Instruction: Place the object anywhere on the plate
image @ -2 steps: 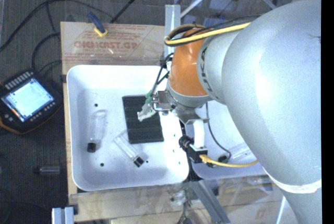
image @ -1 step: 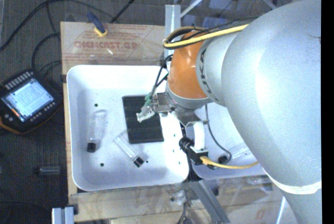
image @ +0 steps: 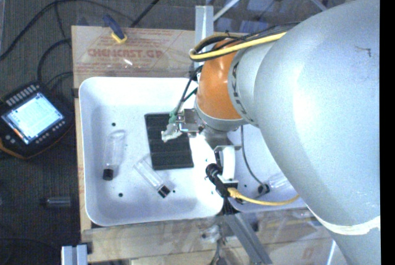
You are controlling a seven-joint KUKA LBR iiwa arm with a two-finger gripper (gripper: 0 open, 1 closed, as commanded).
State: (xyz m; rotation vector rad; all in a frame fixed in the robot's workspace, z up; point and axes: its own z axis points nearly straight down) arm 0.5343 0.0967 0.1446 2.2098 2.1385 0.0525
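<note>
Over the left bin my arm hangs, hiding its gripper, so its grip I cannot tell. I judge nothing placed: both clear vials lie beside the black plate, off it.

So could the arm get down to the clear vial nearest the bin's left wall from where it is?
Probably yes. The vial lies alone on the bin floor, apart from the second vial and the black plate, with nothing over it. The arm is above the plate, to its right.
</note>
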